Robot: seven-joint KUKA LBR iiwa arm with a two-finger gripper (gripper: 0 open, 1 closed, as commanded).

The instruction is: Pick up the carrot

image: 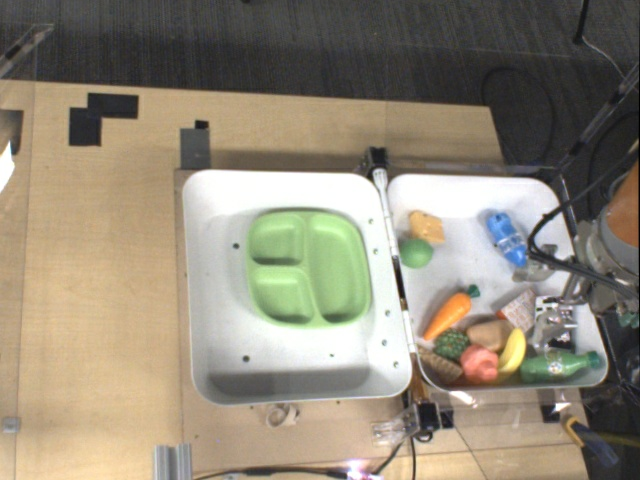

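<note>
Lower right of frame: carrot (449, 313) lies slanted in right bin (460, 193), untouched. Gripper (553, 326) just right of it, seemingly over bin's edge; finger state indiscernible.

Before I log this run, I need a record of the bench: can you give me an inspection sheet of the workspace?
Surface: wooden bench bearing two white bins, left bin and right bin.
Job's things: carrot lying slanted in the right bin, not held.
Clutter: green tray in the left bin; blue bottle, green ball, banana, green bottle and other toy foods in the right bin.
Pincer: pincer over the right bin's right side, apart from the carrot.
Cables: black cable by the arm; wires at the bench's front edge.
Surroundings: dark carpet.
</note>
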